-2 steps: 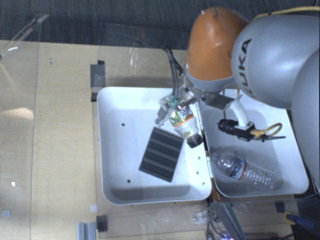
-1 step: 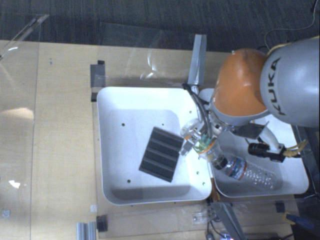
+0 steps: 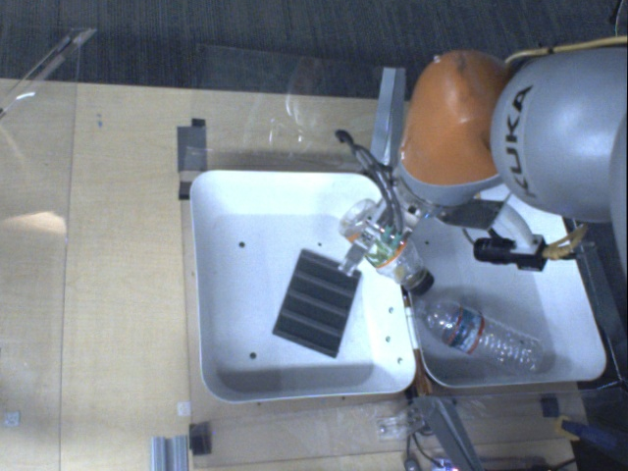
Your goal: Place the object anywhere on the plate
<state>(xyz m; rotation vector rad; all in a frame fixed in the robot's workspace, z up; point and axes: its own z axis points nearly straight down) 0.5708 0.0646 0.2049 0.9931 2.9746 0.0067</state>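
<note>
A black ridged rectangular plate point(image 3: 316, 304) lies tilted in the left white bin point(image 3: 226, 263). A clear plastic bottle point(image 3: 481, 334) with a dark cap lies on its side in the right white bin point(image 3: 579, 351), near the bin's front left. My gripper point(image 3: 365, 239) hangs over the right side of the left bin, just above the plate's upper right corner. It looks pale and partly see-through against the white floor. Nothing that I can make out sits in it.
The grey arm with its orange band point(image 3: 451, 121) reaches in from the right and covers the back of the right bin. A grey divider post point(image 3: 390, 106) stands behind the two bins. Bare wooden bench point(image 3: 88, 263) spreads to the left.
</note>
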